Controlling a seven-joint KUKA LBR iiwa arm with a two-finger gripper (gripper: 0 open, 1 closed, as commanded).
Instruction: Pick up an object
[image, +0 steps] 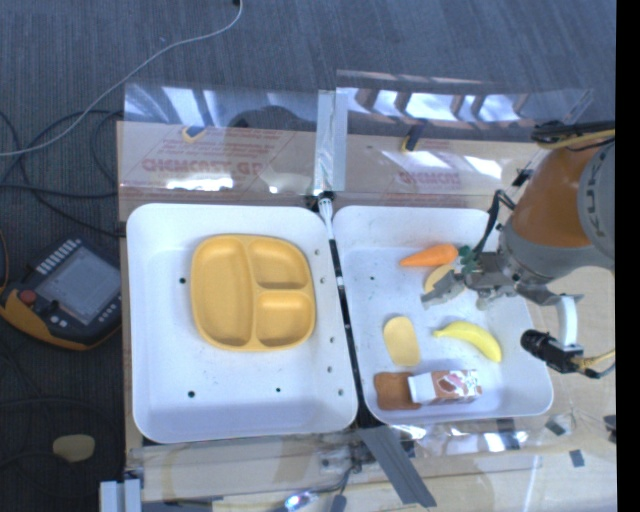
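Now my gripper (462, 283), its width unclear to me, hovers over the carrot (429, 256), whose tip points toward eight o'clock.

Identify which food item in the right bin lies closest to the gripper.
The orange carrot, just beside the gripper; the banana and the others lie lower.

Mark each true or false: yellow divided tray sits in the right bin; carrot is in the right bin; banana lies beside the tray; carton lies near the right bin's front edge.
1. The yellow divided tray sits in the right bin. False: it is in the left bin.
2. The carrot is in the right bin. True.
3. The banana lies beside the tray. False: it is in the right bin, below the gripper.
4. The carton lies near the right bin's front edge. True.
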